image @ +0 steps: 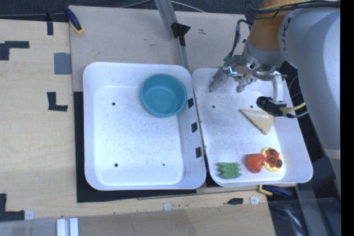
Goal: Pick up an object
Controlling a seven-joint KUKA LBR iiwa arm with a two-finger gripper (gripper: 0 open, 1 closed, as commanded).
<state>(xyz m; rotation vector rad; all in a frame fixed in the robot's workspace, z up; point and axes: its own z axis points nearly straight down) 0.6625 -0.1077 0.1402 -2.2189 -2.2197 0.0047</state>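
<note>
Presently, your candidate objects lie in the right bin: a tan wedge at about 3 o'clock of that bin, a red-and-yellow piece near 5 o'clock, and a green lumpy piece at 6 o'clock, just beside the red one. All three look like small toy food items, so judge them light and rigid, with smooth skins that may slip. The wedge is flat and tapered; take it across its two long faces near the thick end, not at the point. The green piece offers a short, blocky body and seems the easiest to pinch across its narrow width. The gripper hangs over the 12 o'clock end of the right bin, well apart from all three, with its jaws spread and nothing between them. In the left bin a blue bowl sits at 1 o'clock; its thin rim is a further option. Both bins rest on the desk.
</note>
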